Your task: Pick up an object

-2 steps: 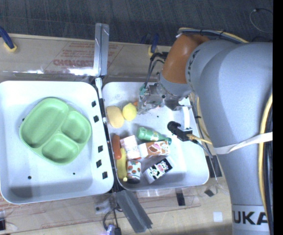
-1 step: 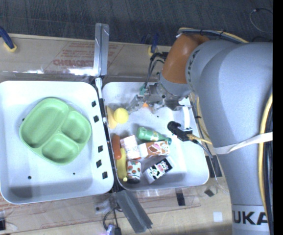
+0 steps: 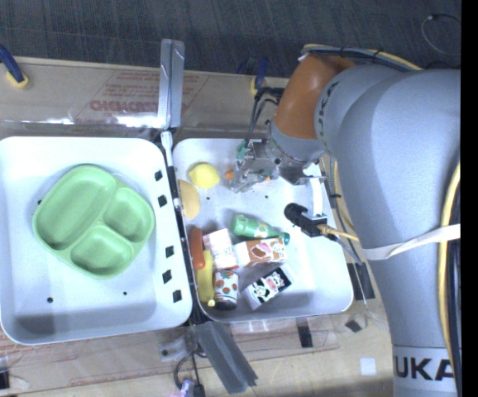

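My gripper reaches down into the far part of the right bin, just right of a yellow lemon. A small orange bit shows at its tip; I cannot make out what it is. Toward the near side lie a green bottle, a white and pink carton, an orange-brown carton, a red sausage, a banana, a small can and a black-and-white cow carton. A pale tan piece rests against the bin's left wall.
The left bin holds a green divided plate. The grey arm covers the right side of the right bin. A raised divider with black clips separates the two bins.
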`<state>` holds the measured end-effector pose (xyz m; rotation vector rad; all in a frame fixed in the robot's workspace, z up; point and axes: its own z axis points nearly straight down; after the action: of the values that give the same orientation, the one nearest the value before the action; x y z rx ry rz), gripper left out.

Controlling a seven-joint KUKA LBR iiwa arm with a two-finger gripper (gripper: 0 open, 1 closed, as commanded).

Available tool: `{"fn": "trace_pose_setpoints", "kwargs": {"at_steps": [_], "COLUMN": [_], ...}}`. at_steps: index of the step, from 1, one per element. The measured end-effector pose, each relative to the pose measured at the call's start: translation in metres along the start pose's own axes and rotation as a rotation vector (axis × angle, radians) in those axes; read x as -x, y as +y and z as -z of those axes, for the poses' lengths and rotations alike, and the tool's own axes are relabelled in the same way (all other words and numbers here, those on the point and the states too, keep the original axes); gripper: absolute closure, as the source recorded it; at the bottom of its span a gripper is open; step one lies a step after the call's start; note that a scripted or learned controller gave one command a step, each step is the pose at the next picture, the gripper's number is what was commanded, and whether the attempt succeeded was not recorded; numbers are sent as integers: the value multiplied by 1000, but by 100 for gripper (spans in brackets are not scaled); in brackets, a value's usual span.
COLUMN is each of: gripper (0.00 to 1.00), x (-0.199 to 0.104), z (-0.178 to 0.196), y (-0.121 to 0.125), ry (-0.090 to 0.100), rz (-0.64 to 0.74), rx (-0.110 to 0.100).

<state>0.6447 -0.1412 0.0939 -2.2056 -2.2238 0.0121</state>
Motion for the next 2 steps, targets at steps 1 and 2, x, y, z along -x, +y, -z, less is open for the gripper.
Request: {"fn": "trace_pose_setpoints", "kwargs": {"at_steps": [1, 2], "gripper": [0, 100], "x": [0, -1], "z": [0, 6], "y": [0, 0], "ry": [0, 0], "rz": [0, 5], "rx": [0, -4]}}
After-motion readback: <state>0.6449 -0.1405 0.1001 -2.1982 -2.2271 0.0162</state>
